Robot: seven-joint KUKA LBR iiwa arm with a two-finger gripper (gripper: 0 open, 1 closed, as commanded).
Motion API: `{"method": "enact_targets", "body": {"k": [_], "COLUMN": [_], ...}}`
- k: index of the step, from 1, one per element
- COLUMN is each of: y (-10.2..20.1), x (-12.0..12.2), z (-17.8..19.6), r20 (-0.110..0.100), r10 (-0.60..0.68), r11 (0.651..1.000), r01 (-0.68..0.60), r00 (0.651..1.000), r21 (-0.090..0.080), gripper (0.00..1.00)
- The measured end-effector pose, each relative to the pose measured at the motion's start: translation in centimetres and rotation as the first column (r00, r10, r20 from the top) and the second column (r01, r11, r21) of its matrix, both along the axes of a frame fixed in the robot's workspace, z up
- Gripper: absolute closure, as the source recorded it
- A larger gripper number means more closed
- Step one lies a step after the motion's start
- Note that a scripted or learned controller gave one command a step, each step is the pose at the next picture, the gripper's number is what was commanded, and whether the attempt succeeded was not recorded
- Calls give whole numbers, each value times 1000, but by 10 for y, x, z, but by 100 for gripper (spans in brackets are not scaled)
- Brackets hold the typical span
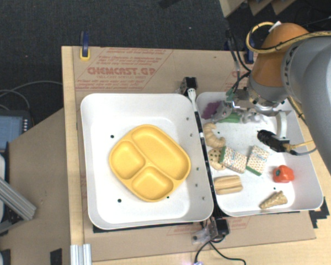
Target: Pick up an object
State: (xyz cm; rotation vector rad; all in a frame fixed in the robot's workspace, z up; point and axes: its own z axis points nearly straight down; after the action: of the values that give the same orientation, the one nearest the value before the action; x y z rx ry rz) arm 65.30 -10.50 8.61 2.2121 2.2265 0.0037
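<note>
Gripper (240, 110) hangs over right bin (306, 195); how its claw stands, cannot tell

Yellow divided plate (149, 162) in white left bin (94, 148). In white right bin (306, 195): red-orange tomato toy (283, 173), purple item (209, 110), tan bun (228, 184), green-edged speckled sandwiches (257, 160).

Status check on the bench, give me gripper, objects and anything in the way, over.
Gripper low over the right bin's far end, grip unconfirmed. Toy foods scattered there: tomato, hot dog bun, purple piece beside gripper. Yellow divided tray sits in left bin. No obstruction seen.
</note>
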Motion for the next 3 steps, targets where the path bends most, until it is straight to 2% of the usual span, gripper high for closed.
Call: {"method": "enact_targets", "body": {"k": [1,2,3], "y": [11,11,31], "x": [12,13,-67], "z": [-1,10,108], "r20": [-12,-7,1], "r10": [-5,-5,-7], "r11": [1000,1000,1000], "r01": [5,5,7], "r00": [1000,1000,1000], "r21": [-5,-4,2], "gripper": [0,100,100]}}
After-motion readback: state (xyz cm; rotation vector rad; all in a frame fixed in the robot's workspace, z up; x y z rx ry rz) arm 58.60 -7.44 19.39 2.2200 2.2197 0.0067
